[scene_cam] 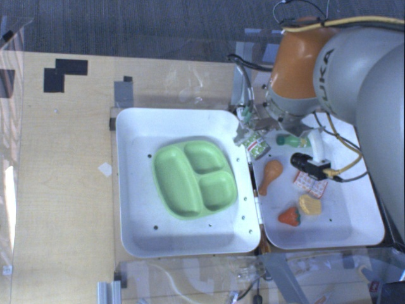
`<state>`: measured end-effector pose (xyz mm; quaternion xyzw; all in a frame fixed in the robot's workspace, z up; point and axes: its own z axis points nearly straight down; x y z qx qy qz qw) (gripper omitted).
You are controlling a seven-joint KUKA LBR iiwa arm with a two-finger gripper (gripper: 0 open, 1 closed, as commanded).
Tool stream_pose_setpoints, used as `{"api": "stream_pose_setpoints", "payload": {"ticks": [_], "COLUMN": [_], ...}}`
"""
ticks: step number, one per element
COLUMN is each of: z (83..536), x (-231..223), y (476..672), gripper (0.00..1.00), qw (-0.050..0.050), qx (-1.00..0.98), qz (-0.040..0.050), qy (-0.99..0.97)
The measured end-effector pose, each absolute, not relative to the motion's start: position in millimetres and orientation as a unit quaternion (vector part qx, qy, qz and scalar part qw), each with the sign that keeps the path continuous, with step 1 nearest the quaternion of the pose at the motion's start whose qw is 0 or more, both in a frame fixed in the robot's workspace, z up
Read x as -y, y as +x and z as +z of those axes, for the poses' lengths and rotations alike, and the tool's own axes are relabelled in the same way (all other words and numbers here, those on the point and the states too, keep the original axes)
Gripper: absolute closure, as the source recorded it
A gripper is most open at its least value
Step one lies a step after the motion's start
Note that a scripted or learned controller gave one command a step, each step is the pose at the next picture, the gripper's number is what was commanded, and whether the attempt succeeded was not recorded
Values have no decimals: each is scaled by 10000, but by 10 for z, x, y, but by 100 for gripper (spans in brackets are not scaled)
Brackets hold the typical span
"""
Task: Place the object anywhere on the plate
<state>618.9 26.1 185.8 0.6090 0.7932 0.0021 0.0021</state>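
Note:
A green divided plate [193,177] lies in the middle of the left white bin [136,233], with nothing on it. My gripper [248,130] hangs over the wall between the two bins, near their far end, under the orange wrist band. A small green, white and red packet [256,147] sits right below and beside the gripper, at the right bin's left edge. Whether the gripper holds it is not visible. The arm hides much of the right bin's far side.
The right bin [354,233] holds an orange drumstick-shaped toy [270,173], a red strawberry [289,216], a yellow piece [310,205], a red and white card [309,183] and a green bottle [291,140]. Bare wooden bench lies to the left.

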Motion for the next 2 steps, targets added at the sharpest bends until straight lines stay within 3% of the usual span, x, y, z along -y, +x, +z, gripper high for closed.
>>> {"api": "stream_pose_setpoints", "payload": {"ticks": [1, 2], "z": [1851, 1851], "x": [-654, -651], "y": [5627, 5628], "gripper": [100, 0], "qw": [11, 12], "qx": [-7795, -7792], "qz": [16, 16], "qy": [6264, 6267]}}
